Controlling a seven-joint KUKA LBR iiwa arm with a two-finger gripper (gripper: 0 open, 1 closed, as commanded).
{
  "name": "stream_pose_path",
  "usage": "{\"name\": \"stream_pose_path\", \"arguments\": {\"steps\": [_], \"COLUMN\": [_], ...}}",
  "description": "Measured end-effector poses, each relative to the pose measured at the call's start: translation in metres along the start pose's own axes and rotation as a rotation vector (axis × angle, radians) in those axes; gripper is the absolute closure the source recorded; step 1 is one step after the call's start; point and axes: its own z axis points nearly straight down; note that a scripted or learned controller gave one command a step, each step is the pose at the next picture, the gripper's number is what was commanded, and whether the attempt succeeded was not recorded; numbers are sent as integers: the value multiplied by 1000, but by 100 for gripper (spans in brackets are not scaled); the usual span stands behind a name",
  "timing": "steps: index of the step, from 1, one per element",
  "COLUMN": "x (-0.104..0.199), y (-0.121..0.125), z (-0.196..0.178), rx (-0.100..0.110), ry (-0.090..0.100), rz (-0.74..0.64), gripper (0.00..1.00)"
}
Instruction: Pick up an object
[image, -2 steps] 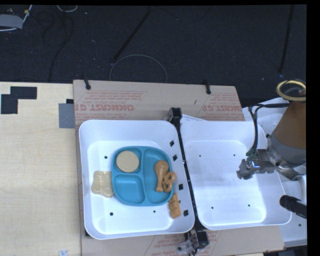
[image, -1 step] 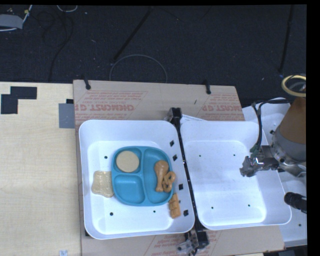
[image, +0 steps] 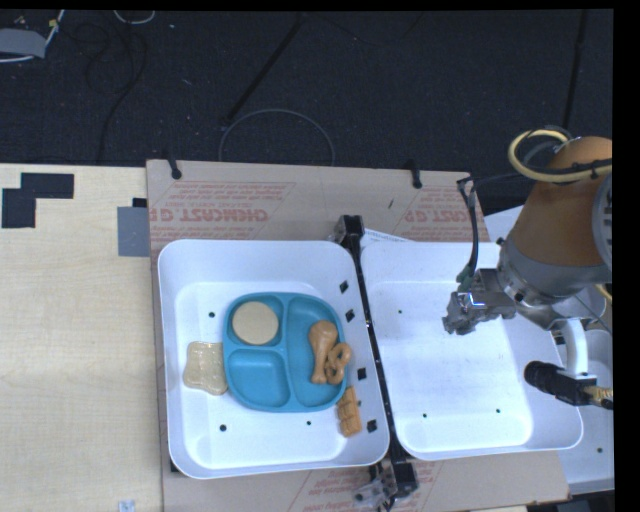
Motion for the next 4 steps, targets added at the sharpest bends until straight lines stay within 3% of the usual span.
{"name": "stream_pose_path", "arguments": {"steps": [4], "x": [202], "y": [80], "z": [17], "rx": [0], "ry": [-1], "rz": [1], "gripper": [100]}}
